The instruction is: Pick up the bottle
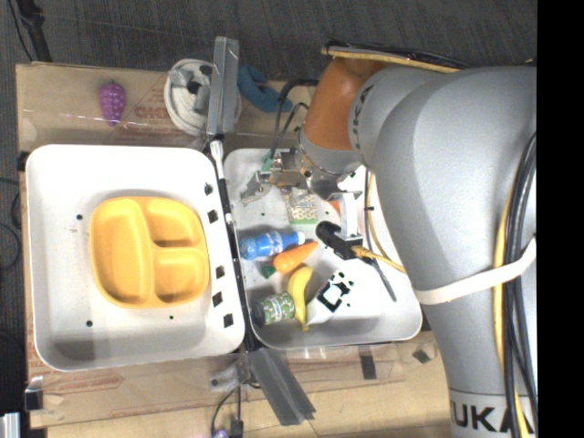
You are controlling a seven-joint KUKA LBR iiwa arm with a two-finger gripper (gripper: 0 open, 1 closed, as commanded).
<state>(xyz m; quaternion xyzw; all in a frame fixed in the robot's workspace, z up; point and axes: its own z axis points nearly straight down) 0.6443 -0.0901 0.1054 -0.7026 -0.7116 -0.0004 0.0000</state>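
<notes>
the clear plastic bottle with a blue label (269, 243) lay on its side in the right white bin (401, 313), beside an orange carrot (294, 257). the gripper (285, 173) hovered near the bin's far end, well apart from the bottle; whether its jaws were released or clenched could not be told.

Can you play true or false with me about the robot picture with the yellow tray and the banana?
1. The yellow tray sits in the left bin. True.
2. The blue bottle lies on the yellow tray. False: it lies on its side in the right bin, beside the carrot.
3. The banana is in the same bin as the blue bottle. True.
4. The purple grapes are inside the left bin. False: they lie on the bench above it, outside both bins.
5. The gripper is over the left bin. False: it is over the top end of the right bin, above the bottle.
</notes>
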